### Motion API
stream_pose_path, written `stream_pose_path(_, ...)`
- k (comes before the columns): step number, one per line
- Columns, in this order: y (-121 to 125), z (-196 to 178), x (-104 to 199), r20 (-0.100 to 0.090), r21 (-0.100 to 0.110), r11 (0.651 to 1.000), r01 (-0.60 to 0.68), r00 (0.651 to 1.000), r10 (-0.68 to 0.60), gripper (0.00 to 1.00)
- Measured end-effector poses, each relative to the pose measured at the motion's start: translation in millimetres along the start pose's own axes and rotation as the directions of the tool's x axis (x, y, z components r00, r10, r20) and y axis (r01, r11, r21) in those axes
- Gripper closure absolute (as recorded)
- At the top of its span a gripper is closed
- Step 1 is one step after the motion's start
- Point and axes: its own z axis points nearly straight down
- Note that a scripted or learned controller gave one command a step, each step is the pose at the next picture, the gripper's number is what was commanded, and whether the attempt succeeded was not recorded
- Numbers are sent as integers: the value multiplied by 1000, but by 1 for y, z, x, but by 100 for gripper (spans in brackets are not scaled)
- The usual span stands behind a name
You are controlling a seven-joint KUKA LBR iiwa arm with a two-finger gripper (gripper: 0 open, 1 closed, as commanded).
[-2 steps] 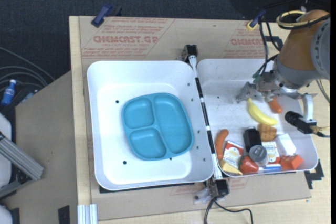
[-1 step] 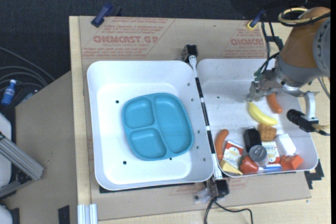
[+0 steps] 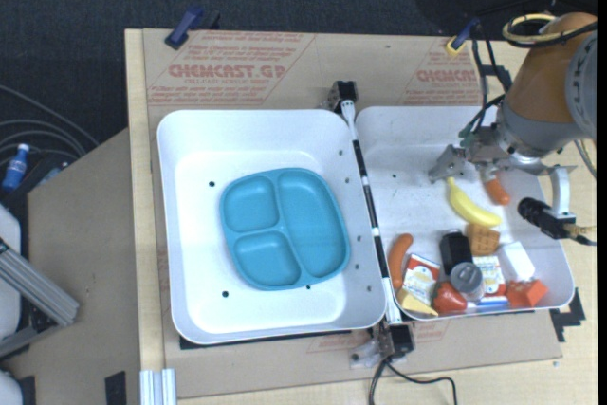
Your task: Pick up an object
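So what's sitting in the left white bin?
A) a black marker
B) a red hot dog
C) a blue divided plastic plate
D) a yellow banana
C: the blue divided plastic plate lies alone in the left white bin, while the toy food is piled in the right white bin.

Robotics lab: grey-and-orange industrial arm point(image 3: 555, 90) at right, protective-papered bench point(image 3: 237, 71), two shallow white plastic bins point(image 3: 180, 232), loose cables point(image 3: 38, 123) at left.
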Motion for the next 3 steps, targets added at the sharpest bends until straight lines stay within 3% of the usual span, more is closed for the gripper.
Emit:
stream_pose_path(1, 41, 20, -4, 0, 2, 1000, 2, 1000, -2, 0)
stream_pose_path(2, 62, 20, -20, 1, 0, 1000, 3, 1000, -3, 0)
stream_pose_path(3, 62, 20, -27, 2, 0, 1000, 2, 1000, -2, 0)
